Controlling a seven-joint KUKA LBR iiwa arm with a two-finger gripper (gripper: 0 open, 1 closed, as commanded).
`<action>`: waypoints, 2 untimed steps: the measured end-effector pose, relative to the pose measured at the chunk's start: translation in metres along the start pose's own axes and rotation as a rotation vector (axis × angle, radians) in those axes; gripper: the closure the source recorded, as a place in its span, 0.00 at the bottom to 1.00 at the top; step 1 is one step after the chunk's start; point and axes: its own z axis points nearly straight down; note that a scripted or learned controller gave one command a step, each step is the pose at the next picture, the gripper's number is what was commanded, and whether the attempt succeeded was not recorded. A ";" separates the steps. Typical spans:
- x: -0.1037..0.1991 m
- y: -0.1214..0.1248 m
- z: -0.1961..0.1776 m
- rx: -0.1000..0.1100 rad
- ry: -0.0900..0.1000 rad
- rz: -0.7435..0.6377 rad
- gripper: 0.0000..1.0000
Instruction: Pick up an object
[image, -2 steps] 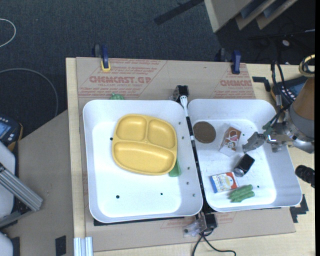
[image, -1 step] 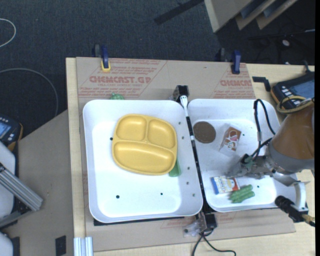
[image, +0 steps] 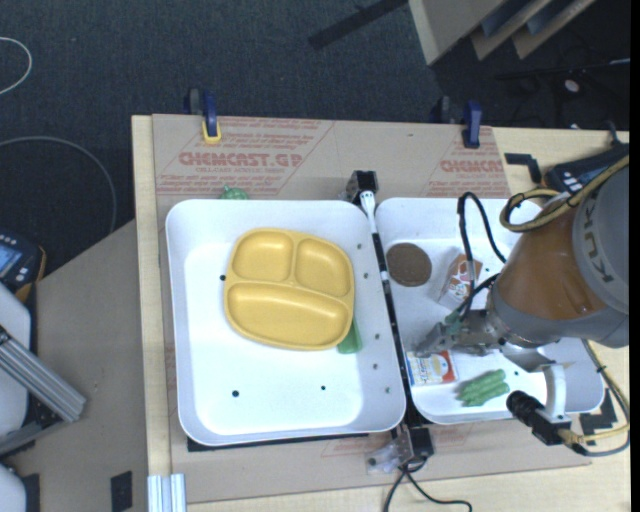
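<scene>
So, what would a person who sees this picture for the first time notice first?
The yellow divided plate in the left bin catches the eye first. Next comes the grey and orange arm over the right bin, its gripper low among a brown disc, a green object and small packets.

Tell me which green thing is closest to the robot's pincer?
The bumpy green pod in the right bin, just below the pincer. The other green piece sits beside the yellow plate.

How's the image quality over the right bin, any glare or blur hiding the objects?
Camera view: even, soft lighting, with mild glare on the white right bin; the brown disc and green object read clearly; the claw area is slightly soft and dark, shadowed under the arm.
</scene>
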 end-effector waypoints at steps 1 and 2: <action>0.088 0.001 -0.136 -0.005 0.008 -0.011 0.00; 0.082 -0.001 -0.138 0.007 0.004 0.000 1.00</action>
